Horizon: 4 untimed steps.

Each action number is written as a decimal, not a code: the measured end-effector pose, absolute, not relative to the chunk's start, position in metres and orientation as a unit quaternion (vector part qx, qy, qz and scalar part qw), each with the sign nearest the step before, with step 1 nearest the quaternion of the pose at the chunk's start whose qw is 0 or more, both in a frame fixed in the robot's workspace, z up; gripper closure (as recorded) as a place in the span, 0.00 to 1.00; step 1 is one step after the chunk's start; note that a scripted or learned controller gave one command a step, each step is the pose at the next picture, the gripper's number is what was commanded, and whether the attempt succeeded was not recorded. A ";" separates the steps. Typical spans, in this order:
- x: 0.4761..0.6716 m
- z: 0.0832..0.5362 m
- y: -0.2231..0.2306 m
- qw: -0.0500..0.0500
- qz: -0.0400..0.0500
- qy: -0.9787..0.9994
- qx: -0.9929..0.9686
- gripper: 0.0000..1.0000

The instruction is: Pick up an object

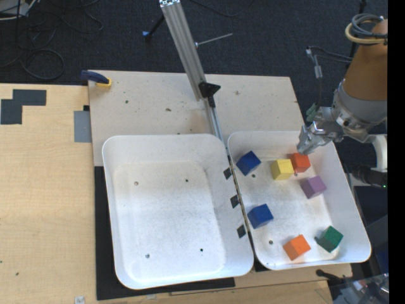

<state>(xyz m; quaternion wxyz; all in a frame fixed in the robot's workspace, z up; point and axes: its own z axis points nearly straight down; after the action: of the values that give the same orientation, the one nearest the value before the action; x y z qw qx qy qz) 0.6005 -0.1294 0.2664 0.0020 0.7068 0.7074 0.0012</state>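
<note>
Camera view: a matte red cube [301, 163] sits in the right bin [354, 198], touching a yellow cube [282, 169], with the metal gripper [308, 144] poised just above it. A purple cube [312, 186] lies near, two blue cubes [248, 163] farther left.

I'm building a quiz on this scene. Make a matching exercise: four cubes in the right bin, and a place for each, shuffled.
Cubes:
1. yellow cube
2. green cube
3. purple cube
4. red cube

Places:
A. nearest the bin's front right corner
B. just under the gripper
C. right of the upper blue cube
D. below and right of the red cube

Pairs: 1-C, 2-A, 3-D, 4-B
</note>
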 end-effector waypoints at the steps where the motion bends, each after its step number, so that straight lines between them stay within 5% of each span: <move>1: 0.601 0.273 -0.129 0.000 0.000 0.709 0.705 1.00; 4: 0.623 0.229 0.035 -0.003 -0.001 0.709 0.706 1.00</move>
<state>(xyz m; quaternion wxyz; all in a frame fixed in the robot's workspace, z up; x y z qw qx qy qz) 0.6229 0.0353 0.2290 -0.0026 0.7057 0.7085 -0.0012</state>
